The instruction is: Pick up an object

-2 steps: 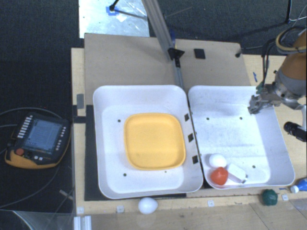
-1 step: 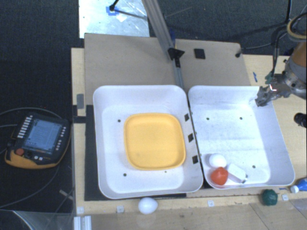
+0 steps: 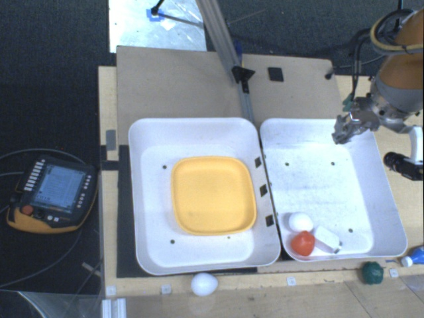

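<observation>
**Over the right bin's upper edge, nothing in my grip**

Dark carpet surrounds a tan bench (image 3: 179, 78), and on it two shallow white bins sit side by side, touching along the middle of the frame. The left bin (image 3: 149, 177) carries a square yellow plate (image 3: 214, 195), lying flat in its centre. The right bin (image 3: 331, 191) is mostly bare floor, with its contents crowded into the lower left corner: a white ball (image 3: 300, 221), a red ball (image 3: 303, 244) just below and touching it, and a white block (image 3: 326, 238) tilted right beside the red one.

My arm comes in from the upper right of the frame, orange band above the wrist, and my gripper (image 3: 344, 130) hangs over the right bin's upper right corner, well apart from that cluster. I can see nothing between my fingers; whether they stand wide or narrow I cannot tell from this angle.

Outside the bins, a white egg-shaped object (image 3: 204, 284) lies on the bench's lower edge below the left bin, and a dark green ball (image 3: 371, 273) sits at the lower right. At far left, on the carpet, rests a control pendant (image 3: 52, 192) with its cable looping around.
</observation>
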